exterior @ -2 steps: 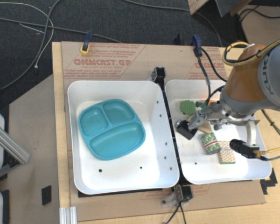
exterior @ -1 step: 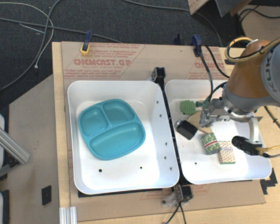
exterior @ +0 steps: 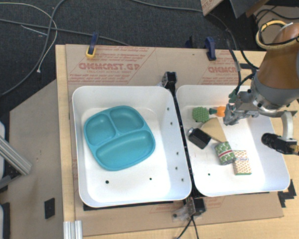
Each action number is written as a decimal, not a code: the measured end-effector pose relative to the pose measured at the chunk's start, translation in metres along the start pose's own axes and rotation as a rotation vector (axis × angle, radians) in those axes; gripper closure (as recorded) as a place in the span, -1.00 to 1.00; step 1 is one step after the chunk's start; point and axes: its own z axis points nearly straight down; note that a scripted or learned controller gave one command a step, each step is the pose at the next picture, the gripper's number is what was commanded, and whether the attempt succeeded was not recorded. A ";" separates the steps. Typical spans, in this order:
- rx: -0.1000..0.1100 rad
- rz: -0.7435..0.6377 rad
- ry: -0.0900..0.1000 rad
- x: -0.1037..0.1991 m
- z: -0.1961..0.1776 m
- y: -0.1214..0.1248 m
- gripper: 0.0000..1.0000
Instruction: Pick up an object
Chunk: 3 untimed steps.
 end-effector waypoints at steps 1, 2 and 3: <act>-0.003 -0.001 0.000 0.005 -0.046 0.006 1.00; 0.000 0.000 0.000 0.006 -0.078 0.006 1.00; 0.003 0.000 0.001 0.053 -0.059 -0.015 1.00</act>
